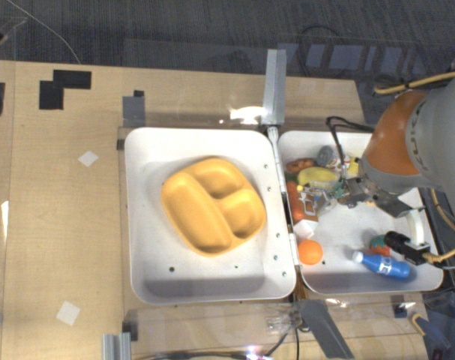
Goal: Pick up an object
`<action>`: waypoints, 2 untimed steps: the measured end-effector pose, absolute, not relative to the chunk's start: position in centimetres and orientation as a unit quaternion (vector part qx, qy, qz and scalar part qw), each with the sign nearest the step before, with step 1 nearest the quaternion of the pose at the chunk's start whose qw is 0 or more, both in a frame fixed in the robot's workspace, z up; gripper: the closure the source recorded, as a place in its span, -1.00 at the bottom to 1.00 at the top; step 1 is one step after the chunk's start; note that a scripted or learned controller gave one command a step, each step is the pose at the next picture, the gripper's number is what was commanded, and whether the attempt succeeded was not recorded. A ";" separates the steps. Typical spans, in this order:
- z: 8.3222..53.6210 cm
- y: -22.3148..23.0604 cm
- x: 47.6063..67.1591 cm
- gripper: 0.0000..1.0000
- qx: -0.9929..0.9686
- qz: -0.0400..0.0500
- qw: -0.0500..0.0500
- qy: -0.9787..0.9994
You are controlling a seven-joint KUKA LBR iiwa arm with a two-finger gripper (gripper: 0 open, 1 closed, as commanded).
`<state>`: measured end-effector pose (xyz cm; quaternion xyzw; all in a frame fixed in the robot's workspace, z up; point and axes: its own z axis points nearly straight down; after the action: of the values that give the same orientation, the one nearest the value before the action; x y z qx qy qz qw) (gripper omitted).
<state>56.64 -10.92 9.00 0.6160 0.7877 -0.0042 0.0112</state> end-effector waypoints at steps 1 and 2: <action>10.2 -10.3 57.0 1.00 0.611 0.001 0.010 0.791; 11.4 -10.3 57.2 1.00 0.608 0.002 0.013 0.794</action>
<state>57.17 -10.25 11.43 0.6080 0.7939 0.0021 0.0129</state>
